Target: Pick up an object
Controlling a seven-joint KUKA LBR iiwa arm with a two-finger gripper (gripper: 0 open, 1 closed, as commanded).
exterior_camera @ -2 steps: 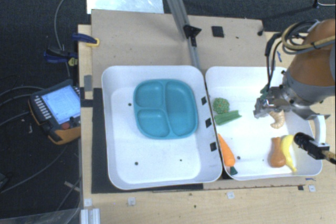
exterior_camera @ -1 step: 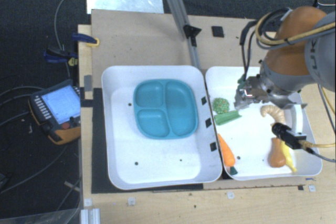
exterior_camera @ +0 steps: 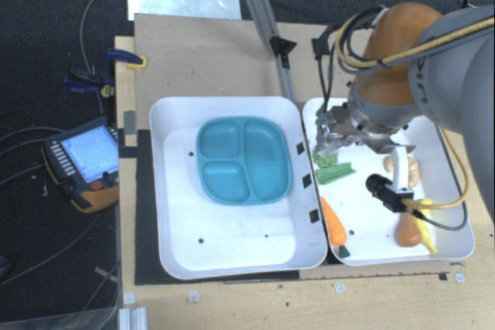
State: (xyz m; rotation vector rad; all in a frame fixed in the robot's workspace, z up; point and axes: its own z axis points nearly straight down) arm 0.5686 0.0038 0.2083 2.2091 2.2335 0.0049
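Note:
My gripper (exterior_camera: 328,141) hangs low over the left part of the right bin (exterior_camera: 456,243), close to its left wall. Just below it lies a flat green object (exterior_camera: 336,171), with a smaller green piece (exterior_camera: 325,161) right at the gripper's tip. I cannot tell whether the gripper touches either piece. An orange carrot (exterior_camera: 332,221) lies along the bin's left wall, nearer the front. A pale tan object (exterior_camera: 414,172) sits at the right, partly hidden by the arm's hardware. A brown-orange object (exterior_camera: 408,231) rests near the front right corner.
The left bin (exterior_camera: 178,243) holds a blue divided plate (exterior_camera: 244,160) toward its back. The wall between the two bins runs just left of the gripper. The arm's grey and orange body (exterior_camera: 402,50) covers the back of the right bin.

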